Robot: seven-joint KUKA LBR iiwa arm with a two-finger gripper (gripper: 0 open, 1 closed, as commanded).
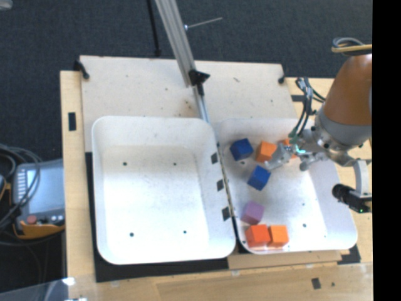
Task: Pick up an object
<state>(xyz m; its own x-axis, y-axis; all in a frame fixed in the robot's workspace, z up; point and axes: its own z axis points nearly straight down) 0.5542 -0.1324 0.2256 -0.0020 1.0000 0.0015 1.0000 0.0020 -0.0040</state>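
The right bin (326,218) holds several cubes. A blue cube (241,148) and a small orange cube (267,150) lie near its far edge, with a second blue cube (259,178) just below them. A purple cube (252,212) sits lower, and two orange blocks (257,234) (278,234) rest side by side at the near rim. My gripper (285,153) hangs low over the right bin, right beside the small orange cube on its right side. The wrist hides whether it touches that cube.
The left bin (156,187) stands next to the right one, sharing a middle wall. A slanted metal rail (178,36) rises from behind the bins. The arm's orange band (351,93) and cables fill the right side. A screen device (37,193) sits off the bench at left.
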